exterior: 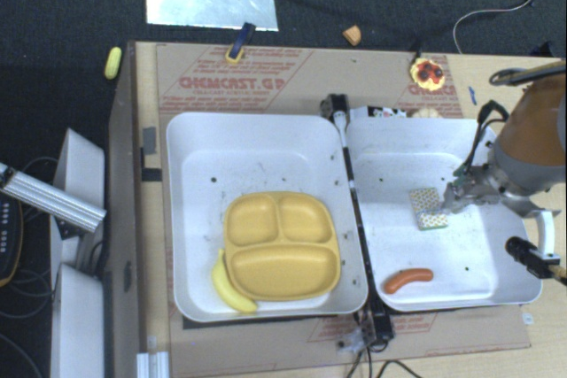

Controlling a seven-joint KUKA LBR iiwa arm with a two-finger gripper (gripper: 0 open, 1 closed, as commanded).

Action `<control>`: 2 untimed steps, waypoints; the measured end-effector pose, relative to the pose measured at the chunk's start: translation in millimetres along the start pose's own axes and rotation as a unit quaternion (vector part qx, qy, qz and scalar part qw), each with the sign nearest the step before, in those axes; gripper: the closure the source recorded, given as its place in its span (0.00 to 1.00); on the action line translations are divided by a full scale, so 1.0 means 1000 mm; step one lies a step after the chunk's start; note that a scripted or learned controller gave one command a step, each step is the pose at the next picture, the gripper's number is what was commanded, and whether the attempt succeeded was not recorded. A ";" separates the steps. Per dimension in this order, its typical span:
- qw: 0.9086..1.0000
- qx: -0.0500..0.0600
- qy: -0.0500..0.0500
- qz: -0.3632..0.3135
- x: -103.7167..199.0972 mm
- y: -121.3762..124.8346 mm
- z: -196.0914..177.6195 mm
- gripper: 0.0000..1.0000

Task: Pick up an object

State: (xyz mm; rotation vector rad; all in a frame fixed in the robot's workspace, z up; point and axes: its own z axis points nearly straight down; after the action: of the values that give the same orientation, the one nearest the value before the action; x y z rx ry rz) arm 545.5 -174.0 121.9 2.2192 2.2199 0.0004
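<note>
The brown cardboard sheet (266, 71) under the bins carries red printed writing; it looks like "CHEMCAST GP", but the last letters are not sharp.

The landmark here is the right bin (416, 146). The arm (532, 137) comes over its right wall, and its outer part is cut by the picture edge. The gripper (454, 190) sits low inside this bin, near the middle. It is small and dark, and I cannot tell whether it is open or closed.

Just left of the gripper, maybe touching it, lies a small patterned card (428, 208) on the bin floor; its long axis runs from upper left to lower right. Toward the front wall of the right bin lies an orange sausage (407, 280). Its long axis goes nearly left to right, with the right end a little higher.

Left of the right bin, the left bin (204, 146) holds a yellow divided tray (282, 245). A banana (229, 288) is partly hidden under the tray's front left corner.
</note>
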 end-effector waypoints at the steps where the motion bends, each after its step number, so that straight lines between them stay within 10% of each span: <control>1: 1.000 0.000 0.001 0.000 -0.022 0.012 0.006 1.00; 2: 1.000 0.000 0.000 0.000 -0.005 -0.009 0.037 1.00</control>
State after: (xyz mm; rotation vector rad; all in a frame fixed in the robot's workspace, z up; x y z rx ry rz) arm 536.4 -179.2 84.8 2.2195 2.2197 0.0017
